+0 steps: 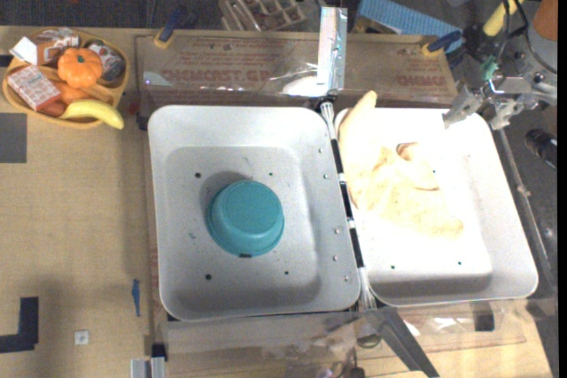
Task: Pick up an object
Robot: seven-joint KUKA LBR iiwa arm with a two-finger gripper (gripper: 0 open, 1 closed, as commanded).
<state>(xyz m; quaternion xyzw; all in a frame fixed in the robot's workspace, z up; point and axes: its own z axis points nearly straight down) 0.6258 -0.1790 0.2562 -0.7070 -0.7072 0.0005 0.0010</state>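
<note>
- Gripper (462, 106) is hovering at the right bin's (509, 274) far corner; its grasp state I cannot tell.
- Teal bowl (247, 218) is sitting well to its left, in the left bin (173, 137).
- Approach is seemingly just beginning; next it needs reaching across and descending.

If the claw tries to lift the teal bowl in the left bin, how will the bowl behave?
The teal bowl lies upside down, rim on the left bin floor, so its smooth domed back probably lets fingers slide off. It looks like thin plastic, likely light and stiff. Pushed, it would probably slide flat across the floor rather than roll or tip.
</note>
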